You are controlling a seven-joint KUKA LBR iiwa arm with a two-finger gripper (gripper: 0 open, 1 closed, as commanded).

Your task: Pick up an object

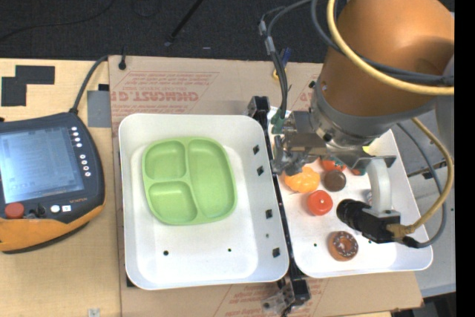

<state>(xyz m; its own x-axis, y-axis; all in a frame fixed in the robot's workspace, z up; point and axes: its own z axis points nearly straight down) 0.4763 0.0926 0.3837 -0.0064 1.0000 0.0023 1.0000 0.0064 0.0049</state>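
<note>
1. The gripper (292, 158) is seen low over the upper left part of the right bin (415, 252), close to the wall shared with the left bin (137, 249). Much of it is hidden under the arm, so it cannot be told whether it is spread or closed.
2. No object is seen held. The step in hand is judged to be the reach down onto a target, with the grasp not yet made.
3. The likeliest target is the orange piece (303, 180), which lies just below the gripper, near the bin's left wall.
4. A short descent centred on that piece is called for next, followed by a closing and a straight lift. The piece looks rounded and could slip out.
5. Crowding is to be reckoned with. A red ball (320, 203) lies just beside the orange piece, and a brown lump (334, 180) lies just to its right. Either could be knocked or caught along with it.
6. A donut (344, 245) lies nearer the bin's front edge, apart from the cluster.
7. The shared wall stands close to the gripper, so little room is left on that side.
8. A green plate (189, 182) lies in the left bin, and a pendant (44, 167) rests left of the bins. Neither is in the way.
</note>
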